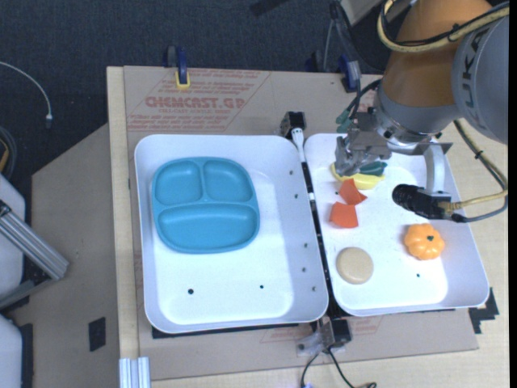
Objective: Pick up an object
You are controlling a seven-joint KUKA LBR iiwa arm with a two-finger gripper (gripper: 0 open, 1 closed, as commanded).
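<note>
gripper [353, 162] is down in the right bin [460, 281], right over the yellow piece [367, 181] and red blocks [347, 204], can't tell its state; orange pumpkin [424, 242] sits well apart

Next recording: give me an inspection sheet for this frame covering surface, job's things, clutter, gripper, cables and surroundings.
Surface: brown board with red lettering, bearing two white bins, left bin and right bin.
Job's things: right bin holds two red-orange blocks, a yellow piece with something teal on it, an orange pumpkin, a tan round disc.
Clutter: blue divided plate in the left bin.
Gripper: gripper low over the right bin's far corner, above the yellow piece; finger state unclear.
Cables: yellow-black hose looping above the arm; a white cable at far left.
Surroundings: dark carpet; blue clamp at the board's far edge.
</note>
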